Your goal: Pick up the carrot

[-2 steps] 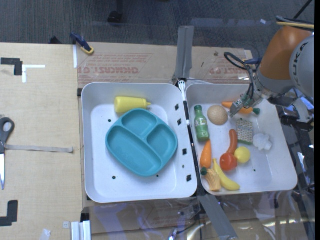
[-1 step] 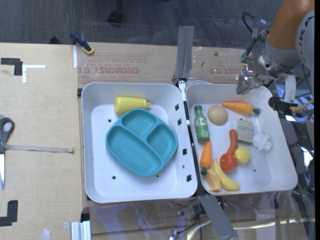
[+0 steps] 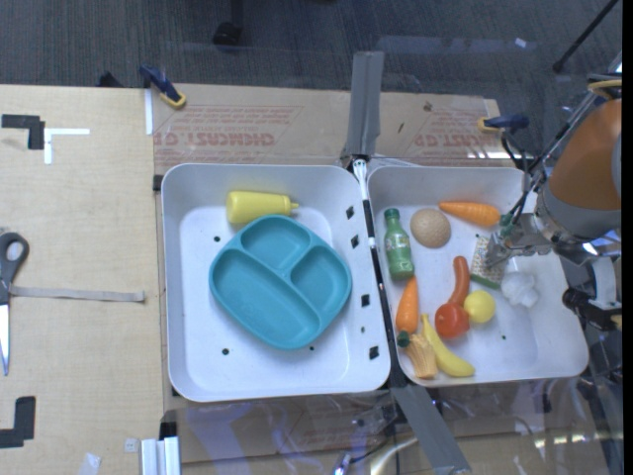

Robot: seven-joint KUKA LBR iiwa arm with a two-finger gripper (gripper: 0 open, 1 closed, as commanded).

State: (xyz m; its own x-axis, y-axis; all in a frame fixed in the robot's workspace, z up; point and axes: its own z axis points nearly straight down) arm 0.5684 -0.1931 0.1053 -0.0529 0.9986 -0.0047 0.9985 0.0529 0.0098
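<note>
Camera view: carrot (image 3: 470, 212) lies flat, long axis running nearly straight across the frame, right end dipping slightly lower. Which end is the tip is hard to tell at this size. It sits up and to the right of the green bottle (image 3: 398, 245), near the far wall of the right bin (image 3: 554, 359), just past a tan round piece (image 3: 430, 228) that lies between bottle and carrot.

Surface, left to right, all placed from the green bottle. Well left: pale wood bench (image 3: 79, 216) with scissors (image 3: 8, 265) at the frame edge. Left: left bin (image 3: 183, 364) holding a yellow squeeze bottle (image 3: 259, 205) up-left and a blue divided plate (image 3: 282, 280) left and a bit lower. The bottle itself stands against the near-left wall of the right bin. Just below it: an orange tapered piece (image 3: 406, 305), upright in the frame, also carrot-like. Lower right: banana (image 3: 450, 359), red tomato (image 3: 450, 321), red chili (image 3: 460, 275), yellow lemon (image 3: 480, 307). Cardboard (image 3: 257, 127) lies beyond the bins, dark carpet floor (image 3: 297, 18) above that.

Carrot look: plain bright orange, smooth, slim, nothing lying on it.

Gripper (image 3: 492, 255) hangs right of the bottle, below and slightly right of the carrot, apart from it, over a small speckled item I cannot identify. How wide it is, cannot tell. Nothing visibly held.
</note>
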